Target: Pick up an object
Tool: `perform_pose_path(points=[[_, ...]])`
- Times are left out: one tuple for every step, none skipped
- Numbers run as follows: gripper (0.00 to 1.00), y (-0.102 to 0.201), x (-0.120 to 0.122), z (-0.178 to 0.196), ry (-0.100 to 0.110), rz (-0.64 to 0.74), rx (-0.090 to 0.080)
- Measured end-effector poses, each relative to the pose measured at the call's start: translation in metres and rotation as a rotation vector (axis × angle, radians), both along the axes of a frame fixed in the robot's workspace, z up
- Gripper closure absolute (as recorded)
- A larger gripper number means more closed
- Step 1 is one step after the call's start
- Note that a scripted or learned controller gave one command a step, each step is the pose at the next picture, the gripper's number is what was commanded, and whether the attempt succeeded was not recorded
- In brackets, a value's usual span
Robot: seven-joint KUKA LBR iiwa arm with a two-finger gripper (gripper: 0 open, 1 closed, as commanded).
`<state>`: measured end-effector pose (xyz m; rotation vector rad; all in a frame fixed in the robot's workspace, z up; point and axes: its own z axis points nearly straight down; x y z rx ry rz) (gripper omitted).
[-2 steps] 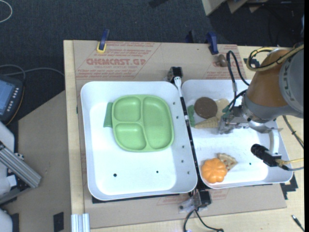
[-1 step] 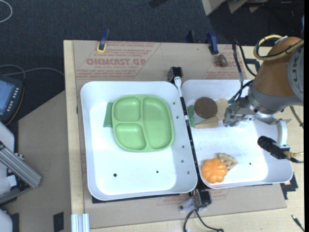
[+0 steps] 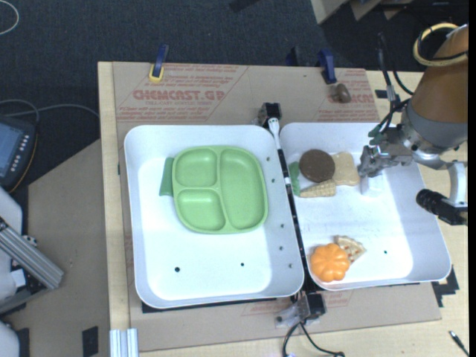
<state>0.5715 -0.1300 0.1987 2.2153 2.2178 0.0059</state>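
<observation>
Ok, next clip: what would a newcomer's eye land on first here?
Probably the green divided plate, sitting alone in the left bin. Next, the small orange pumpkin near the front edge of the right bin, and the brown round cookie-like piece at its back left, with the gripper hovering just to its right.

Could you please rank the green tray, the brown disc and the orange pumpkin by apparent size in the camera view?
1. green tray, by far the largest.
2. and 3. brown disc and orange pumpkin: these look about alike, so I would not rank them.
</observation>
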Motion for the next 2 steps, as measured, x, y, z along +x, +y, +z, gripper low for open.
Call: perform_pose_path(points=[[1.0,0.0,0.001,0.028,0.002,0.0,0.001],[1.0,0.053,-0.018,0.019,0.012,0.003,0.004]])
